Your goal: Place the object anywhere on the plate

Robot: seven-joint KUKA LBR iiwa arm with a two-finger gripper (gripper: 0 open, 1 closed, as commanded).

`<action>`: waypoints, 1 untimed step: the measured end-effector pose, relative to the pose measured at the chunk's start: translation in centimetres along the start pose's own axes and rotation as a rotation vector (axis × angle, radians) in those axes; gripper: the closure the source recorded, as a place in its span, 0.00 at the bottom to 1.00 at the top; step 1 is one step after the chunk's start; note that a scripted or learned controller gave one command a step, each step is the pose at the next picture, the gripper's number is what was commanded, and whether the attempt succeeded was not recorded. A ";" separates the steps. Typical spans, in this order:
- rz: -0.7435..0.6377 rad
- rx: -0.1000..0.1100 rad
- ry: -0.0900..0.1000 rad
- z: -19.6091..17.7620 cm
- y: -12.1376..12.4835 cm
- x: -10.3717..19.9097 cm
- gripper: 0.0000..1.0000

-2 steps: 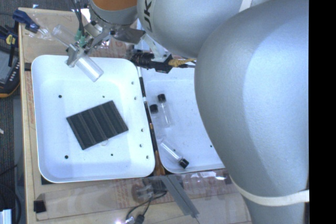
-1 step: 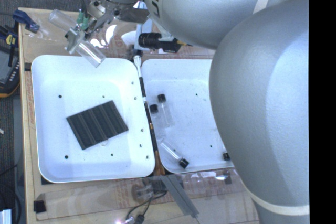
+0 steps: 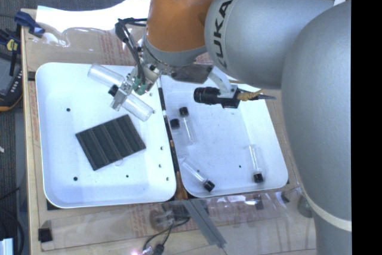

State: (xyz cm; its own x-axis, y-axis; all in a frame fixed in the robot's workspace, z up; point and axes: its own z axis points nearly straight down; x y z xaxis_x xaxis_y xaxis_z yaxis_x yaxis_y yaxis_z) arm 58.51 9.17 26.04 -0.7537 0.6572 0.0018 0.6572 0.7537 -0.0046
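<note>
One vial [image 3: 138, 106] sits under my hand [image 3: 124, 94]; grip state unclear, so I should confirm it before crossing to the plate [image 3: 111, 141].

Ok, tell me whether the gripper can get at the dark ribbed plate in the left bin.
Probably yes. The gripper sits over the left bin, just above the plate, with nothing lying between them.

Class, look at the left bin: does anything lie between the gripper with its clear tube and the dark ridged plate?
Nothing visible does. The gripper is over the left bin, with a clear tube at its tip, and bare white floor separates it from the dark ridged plate just below.
</note>
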 end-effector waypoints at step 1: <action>-0.302 -0.004 -0.004 -0.7 6.8 -1.0 1.00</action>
State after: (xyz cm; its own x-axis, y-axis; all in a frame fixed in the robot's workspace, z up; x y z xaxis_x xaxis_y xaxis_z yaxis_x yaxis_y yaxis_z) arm 63.77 13.66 26.72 -0.9149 0.4037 -0.0012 0.4037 0.9149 -0.0004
